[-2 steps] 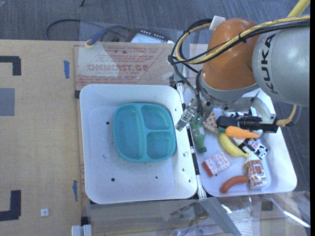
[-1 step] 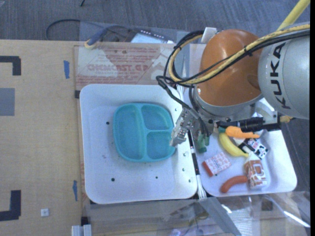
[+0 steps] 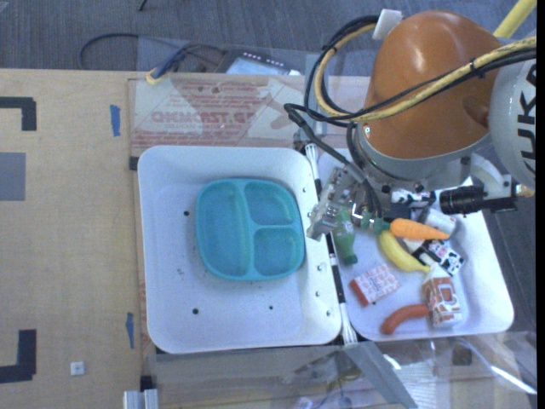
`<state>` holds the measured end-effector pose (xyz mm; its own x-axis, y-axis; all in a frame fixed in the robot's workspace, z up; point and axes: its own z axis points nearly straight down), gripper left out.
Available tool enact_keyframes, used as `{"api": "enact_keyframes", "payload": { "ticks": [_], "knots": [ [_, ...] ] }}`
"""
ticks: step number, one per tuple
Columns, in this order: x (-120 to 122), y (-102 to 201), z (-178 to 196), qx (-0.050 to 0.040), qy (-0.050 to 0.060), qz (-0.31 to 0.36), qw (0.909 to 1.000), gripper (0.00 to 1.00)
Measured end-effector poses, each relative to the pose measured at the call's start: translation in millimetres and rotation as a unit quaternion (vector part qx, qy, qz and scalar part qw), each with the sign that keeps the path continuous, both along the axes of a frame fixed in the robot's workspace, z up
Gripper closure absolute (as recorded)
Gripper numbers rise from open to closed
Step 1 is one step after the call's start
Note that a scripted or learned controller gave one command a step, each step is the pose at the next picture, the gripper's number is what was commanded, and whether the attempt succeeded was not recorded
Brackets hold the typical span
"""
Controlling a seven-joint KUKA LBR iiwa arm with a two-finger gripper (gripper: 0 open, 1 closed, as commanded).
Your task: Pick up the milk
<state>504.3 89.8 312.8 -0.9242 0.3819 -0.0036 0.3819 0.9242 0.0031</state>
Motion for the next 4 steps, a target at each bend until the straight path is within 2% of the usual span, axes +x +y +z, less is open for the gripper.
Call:
{"api": "enact_keyframes", "payload": {
  "ticks": [1, 2, 4],
  "knots": [
    [5, 21, -27, -0.0003, 0.001, 0.121, 0.9927, 1.0],
    [-7, 29, -33, -0.0008, 0.0, 0.296, 0.9552, 1.0],
    [-3, 29, -11, 0.0005, -0.007, 0.293, 0.9561, 1.0]
  ]
}}
